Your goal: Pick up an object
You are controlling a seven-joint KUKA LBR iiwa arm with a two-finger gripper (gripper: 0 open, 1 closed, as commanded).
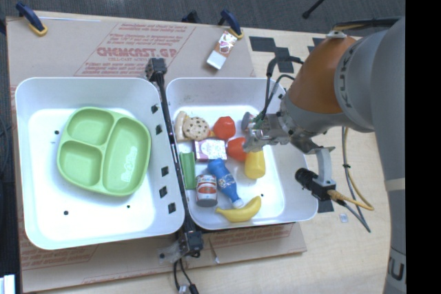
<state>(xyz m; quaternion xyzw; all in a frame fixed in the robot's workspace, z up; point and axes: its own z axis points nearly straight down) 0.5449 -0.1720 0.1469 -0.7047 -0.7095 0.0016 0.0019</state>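
The right bin (296,203) holds a crowd of toy foods: a cookie (196,127), a red tomato (223,127), a pink carton (210,149), a blue bottle (224,182), a small can (206,190), a banana (240,210), a green stick (187,170), a yellow pepper (254,164) and a red piece (236,147). My gripper (253,134) reaches down from the right, just above the red piece and the yellow pepper. Its tips are hidden by the wrist body.
The left bin (41,217) carries a green divided plate (105,150). A small carton (222,51) lies on the cardboard behind the bins. Clamps sit at the back corners, and cables hang off the arm at the right.
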